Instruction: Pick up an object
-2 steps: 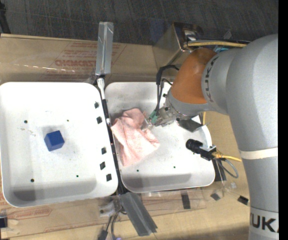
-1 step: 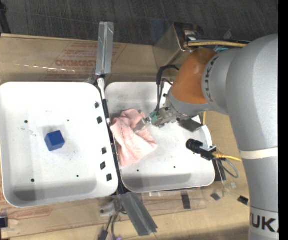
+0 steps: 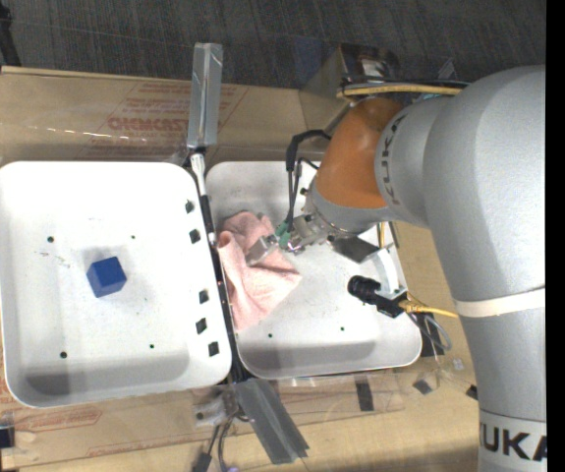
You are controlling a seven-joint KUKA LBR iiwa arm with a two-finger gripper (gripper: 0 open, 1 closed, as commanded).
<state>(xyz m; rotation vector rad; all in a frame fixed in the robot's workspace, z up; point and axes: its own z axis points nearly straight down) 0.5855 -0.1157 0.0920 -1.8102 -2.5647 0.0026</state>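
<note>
The gripper [image 3: 267,249] sits low on the pink cloth [image 3: 253,268], which stretches lengthwise toward the right bin's [image 3: 307,357] near-left wall (its grasp I cannot tell).

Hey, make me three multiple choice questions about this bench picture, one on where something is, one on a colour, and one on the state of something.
1. Where does the blue cube lie?
A. In the left bin
B. In the right bin
C. On the cardboard outside the bins

2. What colour is the cloth in the right bin?
A. Green
B. Pink
C. Black

3. How does the cloth lie?
A. Folded into a neat square
B. Hanging fully outside the bin
C. Crumpled against the bin's left wall

Answers:
1. A: the cube sits alone on the floor of the left bin.
2. B: the cloth is plainly pale pink against the white bin.
3. C: it lies bunched and wrinkled along the left wall, with the gripper down at its upper edge.
</note>
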